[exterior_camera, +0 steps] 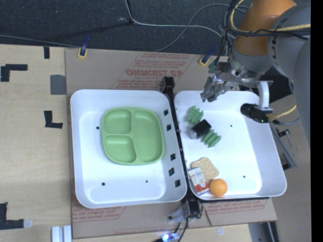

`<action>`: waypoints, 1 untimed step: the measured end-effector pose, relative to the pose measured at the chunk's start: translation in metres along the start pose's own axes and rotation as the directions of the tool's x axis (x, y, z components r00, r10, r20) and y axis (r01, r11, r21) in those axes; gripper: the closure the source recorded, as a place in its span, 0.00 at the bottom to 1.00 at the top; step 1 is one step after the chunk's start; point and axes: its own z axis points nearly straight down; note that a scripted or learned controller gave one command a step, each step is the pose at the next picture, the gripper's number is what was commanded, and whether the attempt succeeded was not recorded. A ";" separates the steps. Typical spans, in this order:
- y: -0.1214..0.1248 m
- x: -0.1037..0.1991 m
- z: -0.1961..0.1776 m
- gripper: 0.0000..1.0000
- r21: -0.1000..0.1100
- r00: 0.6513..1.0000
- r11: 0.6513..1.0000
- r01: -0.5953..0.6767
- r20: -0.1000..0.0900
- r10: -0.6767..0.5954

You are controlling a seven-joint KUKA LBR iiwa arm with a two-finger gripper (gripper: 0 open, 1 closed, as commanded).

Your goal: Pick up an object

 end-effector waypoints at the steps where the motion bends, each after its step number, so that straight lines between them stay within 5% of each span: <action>1: -0.019 0.057 -0.002 1.00 0.001 1.000 1.000 0.001 0.000 -0.001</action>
